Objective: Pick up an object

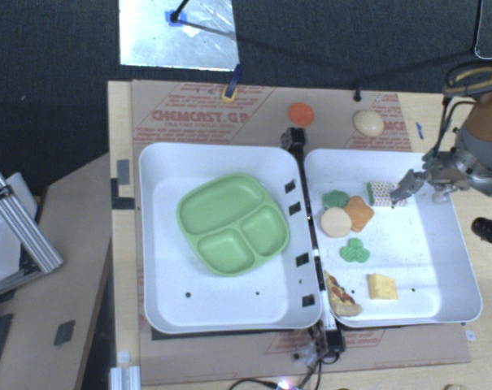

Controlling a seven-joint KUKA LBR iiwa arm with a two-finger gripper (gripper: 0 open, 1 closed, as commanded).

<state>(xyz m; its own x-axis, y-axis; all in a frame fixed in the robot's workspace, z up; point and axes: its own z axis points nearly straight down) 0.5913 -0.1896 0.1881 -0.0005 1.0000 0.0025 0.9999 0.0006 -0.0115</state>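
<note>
End effector (405,187), its grip state unclear, hovers over the right shallow white bin (449,250) on the tan cardboard-covered bench (197,112), dark carpeted floor (50,63) beyond.

Bench surface: flat tan sheet with red printed lettering (198,114), laid over a pale wooden bench top (75,218).

Directly on the sheet:
- Two shallow white plastic bins side by side, inner walls touching along a black hinged seam. Left bin (160,218); right bin (453,258).
- Small round orange disc (301,114), just behind the seam between the bins.
- Pale cream egg-shaped object (367,123), behind the right bin, apart from the disc.
- Small yellow and blue clip-like piece (231,90) at the sheet's far edge, behind the left bin.

Beyond the far edge, a square of shiny silver foil (148,23) lies on dark carpet.
</note>
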